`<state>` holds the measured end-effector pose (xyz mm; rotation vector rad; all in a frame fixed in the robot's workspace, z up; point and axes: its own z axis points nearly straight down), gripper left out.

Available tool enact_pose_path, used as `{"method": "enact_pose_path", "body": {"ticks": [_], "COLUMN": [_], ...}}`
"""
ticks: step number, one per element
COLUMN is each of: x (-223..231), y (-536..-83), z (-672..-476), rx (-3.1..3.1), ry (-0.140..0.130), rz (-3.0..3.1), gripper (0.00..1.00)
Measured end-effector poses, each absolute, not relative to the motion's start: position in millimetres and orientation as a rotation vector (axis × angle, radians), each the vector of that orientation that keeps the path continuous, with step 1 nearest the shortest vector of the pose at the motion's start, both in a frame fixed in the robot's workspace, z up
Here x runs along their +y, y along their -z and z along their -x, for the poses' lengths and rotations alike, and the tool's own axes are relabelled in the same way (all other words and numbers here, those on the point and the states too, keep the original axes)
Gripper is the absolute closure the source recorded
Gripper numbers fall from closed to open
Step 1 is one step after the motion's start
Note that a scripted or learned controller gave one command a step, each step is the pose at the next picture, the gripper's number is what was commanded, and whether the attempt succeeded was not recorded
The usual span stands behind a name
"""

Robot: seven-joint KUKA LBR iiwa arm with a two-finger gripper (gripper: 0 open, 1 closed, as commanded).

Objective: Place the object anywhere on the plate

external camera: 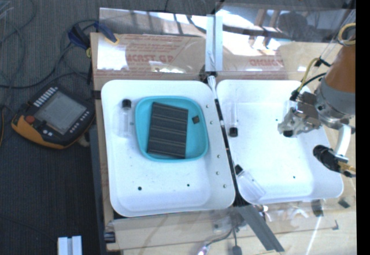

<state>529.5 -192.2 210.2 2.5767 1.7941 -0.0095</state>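
A teal plate lies in the left bin. A dark grey ribbed rectangular block rests flat on the plate, and a small black square piece sits by the block's upper right corner. My gripper hangs over the right bin, near its right side and far from the plate. I see nothing held in it.
A clear vial with a black cap lies left of the plate. Another capped vial lies at the right bin's left wall. Clear panels stand behind both bins. A teach pendant lies on the floor to the left.
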Motion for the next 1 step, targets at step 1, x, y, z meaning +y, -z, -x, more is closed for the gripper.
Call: {"method": "enact_pose_path", "body": {"ticks": [1], "x": [-192.2], "y": [-210.3], "z": [-529.6], "rx": [1.794], "ry": [0.009], "rz": [-2.577], "gripper": [0.0]}}
